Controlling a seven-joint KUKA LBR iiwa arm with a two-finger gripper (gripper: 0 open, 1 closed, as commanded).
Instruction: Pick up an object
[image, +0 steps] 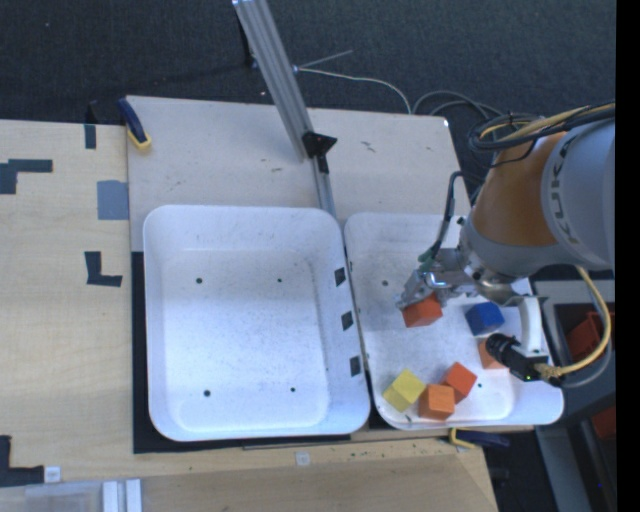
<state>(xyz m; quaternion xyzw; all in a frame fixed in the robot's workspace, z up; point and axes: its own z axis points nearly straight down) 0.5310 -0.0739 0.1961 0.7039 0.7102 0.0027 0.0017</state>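
**Grey KUKA arm with an orange band**

The arm (560, 200) has a smooth grey shell with dark KUKA letters and a wide orange band. Yellow and black cables (520, 128) run along it. The gripper (432, 288) is of silver metal, with a black connector (510, 357) nearby.

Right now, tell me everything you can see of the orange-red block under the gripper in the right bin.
The orange-red block is a small cube-like piece, matte, with plain faces, turned at a slant to the bin walls. It sits in the right bin, near its middle, directly below the gripper, whose metal parts overlap its upper edge. Whether it is gripped or lifted off the floor cannot be told. The blue block lies apart to its right.
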